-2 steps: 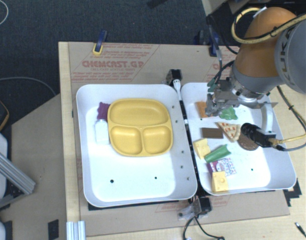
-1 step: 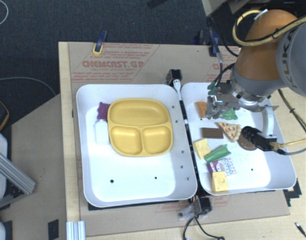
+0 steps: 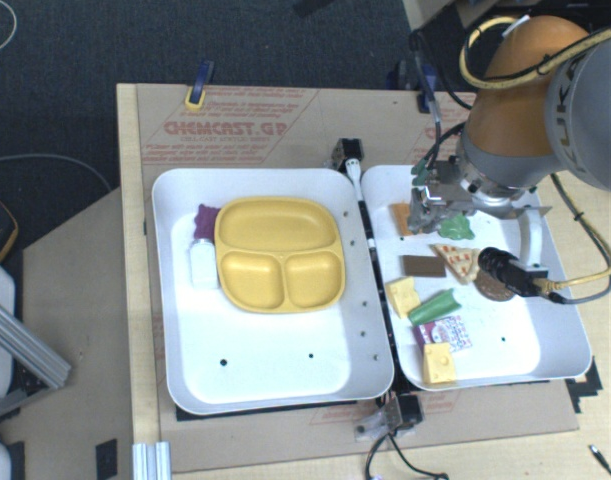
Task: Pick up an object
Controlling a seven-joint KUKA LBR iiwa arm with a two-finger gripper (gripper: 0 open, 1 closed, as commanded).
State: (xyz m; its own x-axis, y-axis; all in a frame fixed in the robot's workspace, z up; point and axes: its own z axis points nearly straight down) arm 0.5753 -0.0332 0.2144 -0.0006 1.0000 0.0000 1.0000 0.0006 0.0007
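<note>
My gripper (image 3: pixel 421 218) hangs low over the back of the right bin (image 3: pixel 555 353), beside an orange piece (image 3: pixel 399 218) and a green leafy toy (image 3: pixel 455 229). A pizza slice toy (image 3: pixel 457 260) and a brown block (image 3: pixel 421 265) lie just in front of it. Nearer the front lie a yellow cheese wedge (image 3: pixel 402 294), a green cylinder (image 3: pixel 434 306), a purple printed packet (image 3: pixel 453 334) and a yellow block (image 3: pixel 438 364). I see nothing held between the fingers.
The left bin (image 3: pixel 275 378) holds a yellow divided tray (image 3: pixel 280 252), with a purple item (image 3: pixel 204 222) and a white bottle (image 3: pixel 202 264) at its left side. A brown disc (image 3: pixel 495 288) lies at the right of the right bin.
</note>
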